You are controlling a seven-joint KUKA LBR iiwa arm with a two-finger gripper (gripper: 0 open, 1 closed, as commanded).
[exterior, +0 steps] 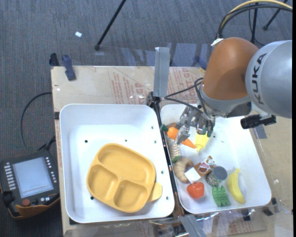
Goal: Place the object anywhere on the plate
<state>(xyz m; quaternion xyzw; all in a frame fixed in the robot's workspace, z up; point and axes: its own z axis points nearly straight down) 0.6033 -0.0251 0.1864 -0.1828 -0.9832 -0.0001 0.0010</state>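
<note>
The yellow three-compartment plastic plate [121,178] sits bare in the left white bin [74,117], so nothing is placed yet. The pincer [193,127] hangs over the right bin's toy food, beside an orange carrot [180,137]; its grip cannot be told.

two white bins [69,132], one yellow plate [121,177]

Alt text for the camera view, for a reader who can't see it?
The arm's hand hangs over toy food in the right bin, above an orange carrot. The left bin holds a yellow divided plate.
</note>
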